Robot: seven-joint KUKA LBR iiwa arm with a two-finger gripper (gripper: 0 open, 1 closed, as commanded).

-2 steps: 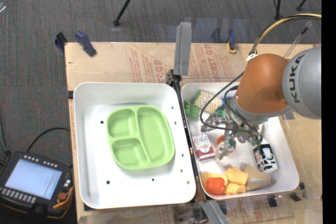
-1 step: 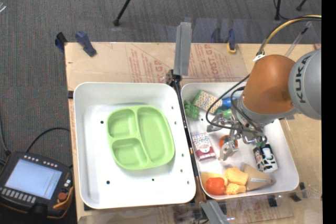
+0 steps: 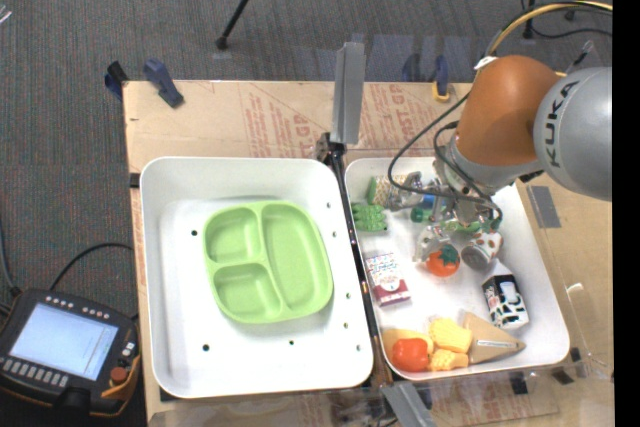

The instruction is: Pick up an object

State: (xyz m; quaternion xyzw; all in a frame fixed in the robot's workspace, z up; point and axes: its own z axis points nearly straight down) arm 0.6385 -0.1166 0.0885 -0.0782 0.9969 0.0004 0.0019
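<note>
The right bin (image 3: 535,265) holds several small toys. My gripper (image 3: 447,233) hangs low over the middle of this bin, right above a small orange-red tomato (image 3: 442,262). A grey-white cup (image 3: 480,249) lies on its side just right of the tomato. Green toy pieces (image 3: 372,213) sit to the gripper's left, partly hidden by cables and the wrist. A red and white carton (image 3: 387,278) lies in front of them. A black and white can (image 3: 506,301) lies at the right.
The left bin (image 3: 165,215) holds a green divided plate (image 3: 267,261). At the right bin's front lie a red pepper (image 3: 410,353), yellow corn pieces (image 3: 449,339) and a tan wedge (image 3: 490,341). The arm's orange band (image 3: 505,110) overhangs the bin's far right corner.
</note>
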